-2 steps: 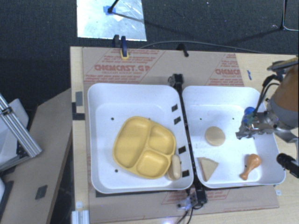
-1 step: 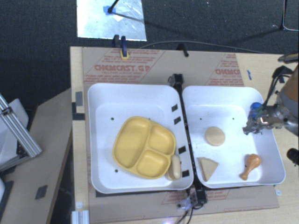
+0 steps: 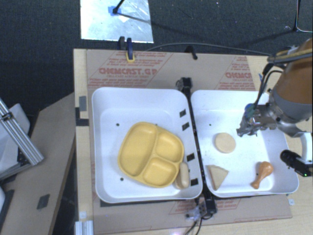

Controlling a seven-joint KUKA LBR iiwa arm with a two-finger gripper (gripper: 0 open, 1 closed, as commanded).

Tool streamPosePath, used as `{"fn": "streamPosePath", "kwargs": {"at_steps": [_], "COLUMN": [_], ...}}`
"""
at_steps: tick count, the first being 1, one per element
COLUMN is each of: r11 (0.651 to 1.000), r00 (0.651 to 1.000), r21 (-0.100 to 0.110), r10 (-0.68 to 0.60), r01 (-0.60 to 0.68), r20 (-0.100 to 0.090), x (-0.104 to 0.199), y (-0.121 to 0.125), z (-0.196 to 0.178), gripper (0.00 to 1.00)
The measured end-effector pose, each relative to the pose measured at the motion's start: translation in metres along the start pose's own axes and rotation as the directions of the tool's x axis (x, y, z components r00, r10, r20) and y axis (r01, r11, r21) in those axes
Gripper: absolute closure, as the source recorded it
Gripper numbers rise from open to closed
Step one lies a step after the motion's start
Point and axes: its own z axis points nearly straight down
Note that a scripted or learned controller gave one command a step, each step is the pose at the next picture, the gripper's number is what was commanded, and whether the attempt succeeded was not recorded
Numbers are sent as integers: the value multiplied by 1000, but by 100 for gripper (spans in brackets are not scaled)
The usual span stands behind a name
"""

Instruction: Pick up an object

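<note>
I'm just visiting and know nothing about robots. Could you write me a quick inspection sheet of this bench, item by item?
Surface: a bench with a printed board bearing a left bin and a right bin side by side.
Job's things: right bin holds a round cream disc, a tan wedge and a brown drumstick-shaped toy, all apart.
Clutter: left bin holds a yellow divided tray with a small beige piece touching its lower right edge.
End effector: over the right bin, right of the disc; nothing seen between its fingers.
Cables: a dark cable along the bench's far edge.
Surroundings: dark carpet, a shiny sheet.
</note>
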Motion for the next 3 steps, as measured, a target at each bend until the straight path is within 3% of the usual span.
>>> {"fn": "streamPosePath", "kwargs": {"at_steps": [2, 3], "r11": [1000, 1000], "r00": [1000, 1000], "r21": [2, 2], "r10": [2, 1], "r01": [-2, -1], "r20": [0, 0], "x": [105, 150], "y": [19, 46], "z": [18, 31], "gripper": [100, 100]}}
